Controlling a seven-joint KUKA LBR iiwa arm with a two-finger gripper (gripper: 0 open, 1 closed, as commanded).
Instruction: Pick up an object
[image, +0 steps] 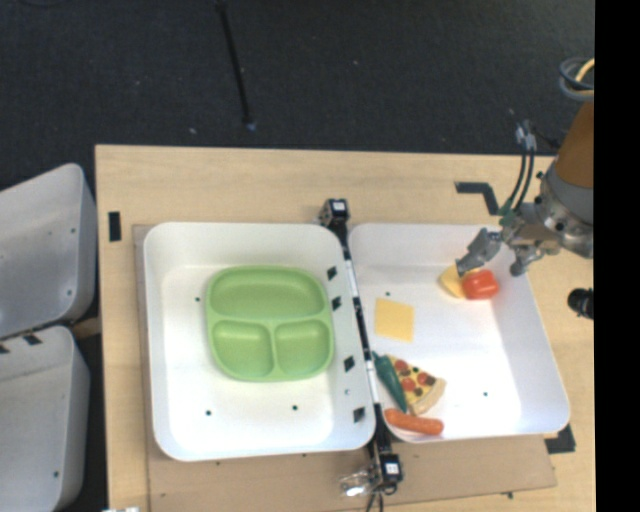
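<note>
Glossy orange sausage (416, 424) beside a triangular pizza slice (418, 386), flat square cheese (394, 320).

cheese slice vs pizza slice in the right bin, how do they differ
The cheese slice is plain yellow and square; the pizza slice is a tan wedge with red and dark toppings. The cheese slice lies alone mid-bin; the pizza slice sits nearer the front, beside other toy food. Both lie flat in the right bin.

- A light wooden bench (230, 185) with a pale grain top.
- Two shallow white plastic bins sit directly on it, touching side by side: the left bin (180, 420) and the right bin (520, 400).
- Small black clips (334, 211) join the bins along their shared seam.
</note>
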